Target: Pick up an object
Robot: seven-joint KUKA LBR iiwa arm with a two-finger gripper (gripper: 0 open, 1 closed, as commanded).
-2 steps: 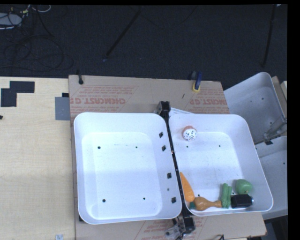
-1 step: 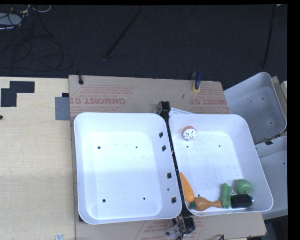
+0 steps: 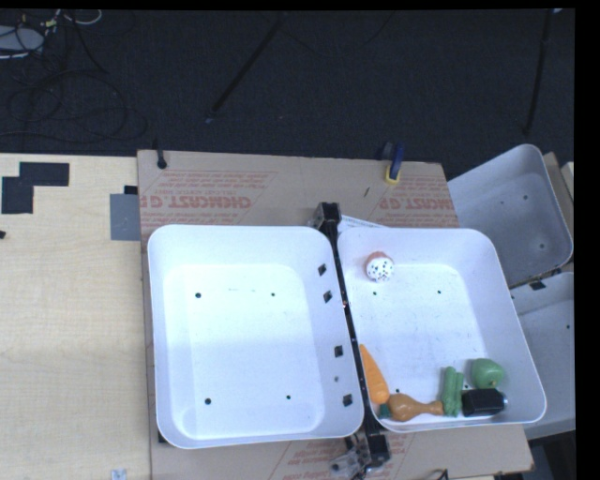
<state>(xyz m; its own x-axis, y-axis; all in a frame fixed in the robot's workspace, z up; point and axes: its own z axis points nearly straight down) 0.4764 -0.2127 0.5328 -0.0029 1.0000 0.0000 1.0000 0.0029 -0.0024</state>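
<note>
In the right bin [image 3: 497, 272], a white spotted ball [image 3: 380, 268] sits at eleven o'clock. An orange carrot [image 3: 373, 373] lies at seven. Green toys [image 3: 487, 373] and a black block [image 3: 483, 402] crowd five o'clock.

A pale wood bench [image 3: 66, 319] carries a brown cardboard sheet [image 3: 281, 192] with printed red lettering, under even overhead light. Beyond it lies a dark floor [image 3: 281, 75] strewn with cables [image 3: 56, 28]. Grey metal panels [image 3: 511, 211] stand at right.
</note>
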